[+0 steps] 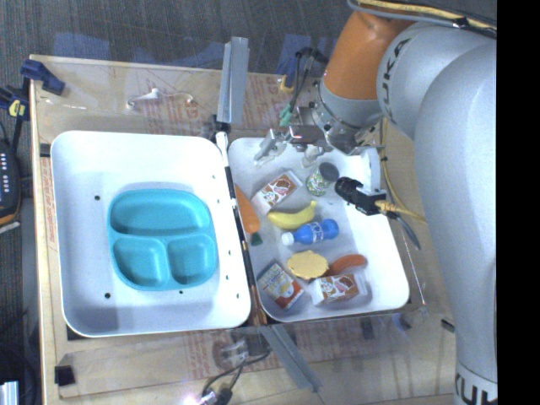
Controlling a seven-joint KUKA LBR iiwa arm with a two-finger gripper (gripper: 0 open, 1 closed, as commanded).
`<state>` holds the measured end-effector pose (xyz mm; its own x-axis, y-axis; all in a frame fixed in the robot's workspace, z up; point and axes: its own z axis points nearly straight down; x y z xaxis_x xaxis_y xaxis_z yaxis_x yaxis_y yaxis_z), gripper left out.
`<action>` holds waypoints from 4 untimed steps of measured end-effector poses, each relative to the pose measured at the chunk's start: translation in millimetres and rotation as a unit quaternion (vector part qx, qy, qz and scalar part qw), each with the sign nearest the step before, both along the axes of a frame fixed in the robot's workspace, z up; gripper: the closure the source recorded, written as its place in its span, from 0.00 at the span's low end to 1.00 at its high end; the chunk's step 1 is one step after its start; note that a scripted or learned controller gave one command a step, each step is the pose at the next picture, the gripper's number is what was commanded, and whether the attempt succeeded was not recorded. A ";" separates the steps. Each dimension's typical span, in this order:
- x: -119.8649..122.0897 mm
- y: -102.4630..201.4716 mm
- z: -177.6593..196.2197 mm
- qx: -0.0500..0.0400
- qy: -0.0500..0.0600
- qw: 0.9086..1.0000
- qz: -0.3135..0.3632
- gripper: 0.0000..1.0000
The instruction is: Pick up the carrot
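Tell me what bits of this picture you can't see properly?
- Carrot: lies against the right bin's left wall; its lower tip blends into something dark.
- Gripper: too small and blurry to tell how its jaws stand.
- Small packets: labels too small to read.
- Arm: cut off by the camera view's bottom edge.

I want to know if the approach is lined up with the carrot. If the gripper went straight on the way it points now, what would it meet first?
Probably bare floor at the far end of the right bin. The gripper hangs there, with the carrot lying nearer along the left wall. Depth is uncertain.
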<state>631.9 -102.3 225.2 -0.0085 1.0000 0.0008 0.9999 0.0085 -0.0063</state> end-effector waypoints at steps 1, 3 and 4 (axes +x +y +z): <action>-47.5 -39.9 -106.2 -0.001 0.000 1.000 -0.006 0.00; 2.7 -38.7 -64.4 0.000 -0.004 0.996 0.092 0.00; -8.4 -80.1 -53.6 0.000 -0.003 0.949 0.316 0.00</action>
